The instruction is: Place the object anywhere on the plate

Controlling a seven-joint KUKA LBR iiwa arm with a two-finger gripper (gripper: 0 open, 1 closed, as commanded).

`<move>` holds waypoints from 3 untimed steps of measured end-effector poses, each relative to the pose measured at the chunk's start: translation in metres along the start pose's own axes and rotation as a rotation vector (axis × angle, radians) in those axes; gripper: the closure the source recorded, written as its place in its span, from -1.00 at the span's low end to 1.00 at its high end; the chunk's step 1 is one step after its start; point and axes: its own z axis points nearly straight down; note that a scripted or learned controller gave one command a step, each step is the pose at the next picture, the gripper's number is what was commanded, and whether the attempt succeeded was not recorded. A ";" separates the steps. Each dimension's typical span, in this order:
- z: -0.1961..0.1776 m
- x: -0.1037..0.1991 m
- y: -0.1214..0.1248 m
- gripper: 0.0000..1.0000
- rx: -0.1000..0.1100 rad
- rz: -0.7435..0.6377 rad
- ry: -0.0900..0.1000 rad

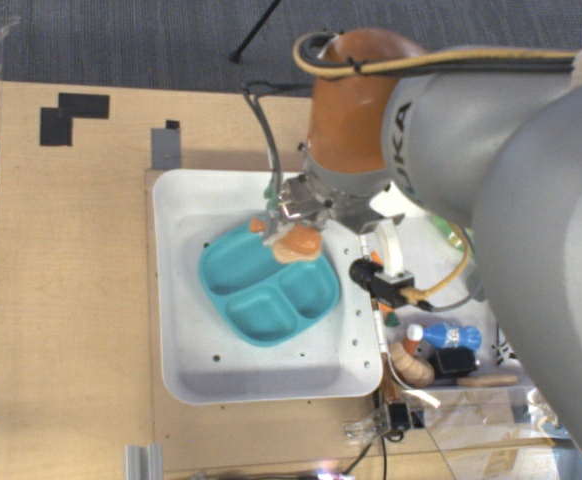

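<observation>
**While the gripper is hanging at the plate's rim, an orange object is showing right beneath it**

Camera view. As the arm [471, 118] is reaching in from the right, its gripper [293, 218] is pointing down over the left bin [186, 363], above the upper right edge of the plate [261, 288]. The plate, teal with three compartments, is lying near the middle of that bin. The object [299, 245], a pale orange lump, is showing just below the gripper and overlapping the plate's upper right rim. Whether the gripper is gripping it or standing open, I cannot tell, since the wrist is hiding the tip. Whether the object is resting on the plate or hanging just above it is also unclear. In the right bin [416, 253], a blue bottle [453, 336] and a tan lump [411, 368] are lying close together near the front.
</observation>
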 end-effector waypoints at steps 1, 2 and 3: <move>-0.010 -0.003 0.001 1.00 -0.002 -0.002 -0.003; -0.010 0.061 0.002 1.00 0.003 0.078 0.000; -0.010 0.058 0.002 -1.00 0.003 0.081 -0.003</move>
